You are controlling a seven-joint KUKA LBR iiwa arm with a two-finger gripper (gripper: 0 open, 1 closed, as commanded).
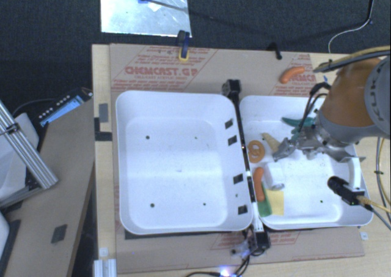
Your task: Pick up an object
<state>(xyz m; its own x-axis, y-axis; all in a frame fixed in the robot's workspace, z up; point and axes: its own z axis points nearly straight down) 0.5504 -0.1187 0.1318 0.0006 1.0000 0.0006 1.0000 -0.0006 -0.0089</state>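
- Grey KUKA arm w/ orange band [348, 95] comes in from the right, over the right shallow white plastic bin [305, 217].
- Metal two-finger gripper [282, 149] sits low over that bin's upper-middle; fingers point left toward the divider. Can't tell how far open they are, nothing seen between them.
- Objs in right bin, along its left side:
- tan pretzel-like ring w/ orange marks [256, 150], just left of the gripper tip, apart from it.
- pale tan wedge-shaped piece [269, 140], just above-right of the ring, very near the gripper; contact unclear.
- orange carrot-shaped toy [259, 184], lying lengthwise beside the divider.
- small white cylinder-ish obj [276, 182], just right of the carrot.
- yellow sponge-like block w/ green edge [272, 202], below the carrot, near the bin's front-left corner.
- teal/green item [297, 123] partly hidden behind the wrist; shape unclear.
- Left shallow white plastic bin [177, 159] next to it, sharing the black-clipped divider.
- Orange sausage-shaped toy [292, 74] lies outside the bins on the cardboard sheet [159, 71], above the right bin.
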